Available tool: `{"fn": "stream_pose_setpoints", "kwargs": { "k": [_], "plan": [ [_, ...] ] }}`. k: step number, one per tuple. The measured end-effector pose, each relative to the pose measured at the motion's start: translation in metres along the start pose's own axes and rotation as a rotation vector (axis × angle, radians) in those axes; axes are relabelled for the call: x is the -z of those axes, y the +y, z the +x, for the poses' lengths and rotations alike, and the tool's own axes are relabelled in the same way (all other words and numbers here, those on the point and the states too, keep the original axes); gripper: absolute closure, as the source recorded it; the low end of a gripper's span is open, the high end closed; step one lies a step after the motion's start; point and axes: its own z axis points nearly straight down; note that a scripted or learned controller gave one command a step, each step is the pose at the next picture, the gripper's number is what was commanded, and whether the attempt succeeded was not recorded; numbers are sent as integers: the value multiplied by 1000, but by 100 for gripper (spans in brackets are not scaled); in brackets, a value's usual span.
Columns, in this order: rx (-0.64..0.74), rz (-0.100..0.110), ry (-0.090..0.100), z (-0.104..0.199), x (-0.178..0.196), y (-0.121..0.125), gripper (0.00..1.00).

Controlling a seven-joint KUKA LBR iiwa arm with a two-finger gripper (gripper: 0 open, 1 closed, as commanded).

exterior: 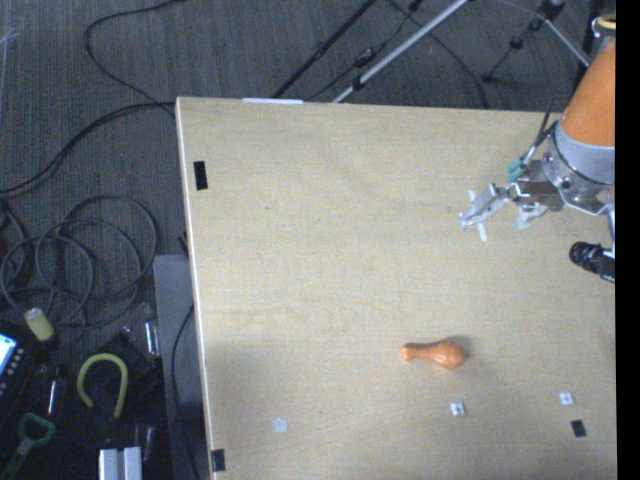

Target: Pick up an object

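Note:
An orange, gourd-shaped object (435,354) lies on its side on the beige bench top (330,248), toward the lower right, with its narrow end pointing left. My gripper (480,214) hangs over the right part of the bench, well above and slightly right of the orange object and apart from it. Nothing shows in the gripper. The grey wrist and orange band (592,108) come in from the right edge.
Small square markers (457,408) and a black tab (200,175) sit flat on the bench top. The bench's left edge (190,268) drops to a carpeted floor with cables (80,248) and a green hook (100,378). Tripod legs (430,23) stand behind the bench.

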Motion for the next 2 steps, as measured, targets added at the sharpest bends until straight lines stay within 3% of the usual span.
{"fn": "stream_pose_setpoints", "kwargs": {
  "k": [1,2],
  "plan": [
    [46,0,-2,-24,-64,54,0],
    [161,-1,-2,-28,-153,81,0]
  ]
}}
